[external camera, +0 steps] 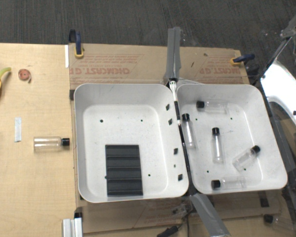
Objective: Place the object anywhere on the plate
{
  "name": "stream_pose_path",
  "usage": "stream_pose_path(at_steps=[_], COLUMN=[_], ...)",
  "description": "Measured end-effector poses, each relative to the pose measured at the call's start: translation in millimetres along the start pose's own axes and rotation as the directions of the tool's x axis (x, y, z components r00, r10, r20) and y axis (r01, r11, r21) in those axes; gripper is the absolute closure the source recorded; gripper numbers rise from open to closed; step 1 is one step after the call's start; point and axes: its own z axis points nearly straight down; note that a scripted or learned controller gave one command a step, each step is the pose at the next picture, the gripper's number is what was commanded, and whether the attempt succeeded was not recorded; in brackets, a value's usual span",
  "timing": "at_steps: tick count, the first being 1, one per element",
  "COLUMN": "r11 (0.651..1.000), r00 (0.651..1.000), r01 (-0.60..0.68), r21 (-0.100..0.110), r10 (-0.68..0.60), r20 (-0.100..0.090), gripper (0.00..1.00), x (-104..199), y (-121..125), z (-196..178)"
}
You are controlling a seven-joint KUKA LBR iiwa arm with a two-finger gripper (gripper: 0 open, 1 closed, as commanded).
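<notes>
black ridged plate (123, 170), clear vials (216, 144) apart

A smooth, pale grey-white, rounded arm link (282, 85) sits at the right edge.

Dark grey carpeted floor (138, 9) along the top, pale wooden tabletop (29, 181) at left, brown printed cardboard sheet (123, 65) clamped beneath the bins, even overhead light

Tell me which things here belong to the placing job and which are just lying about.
Job: dark ribbed plate in the left bin; five clear black-capped vials in the right bin.

Lying about: a vial on the bench, pink disc, two clamps.
</notes>
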Motion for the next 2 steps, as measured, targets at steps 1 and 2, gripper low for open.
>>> stream_pose_path(at_steps=[1, 2], r11=[0.987, 0.985], r00=[0.987, 0.985], r01=[-0.163, -0.171], r21=[0.002, 0.003], r10=[0.163, 0.171], r20=[0.001, 0.0], gripper=[0.0, 0.0], x=[5, -6], y=[-2, -10], z=[-4, -5])
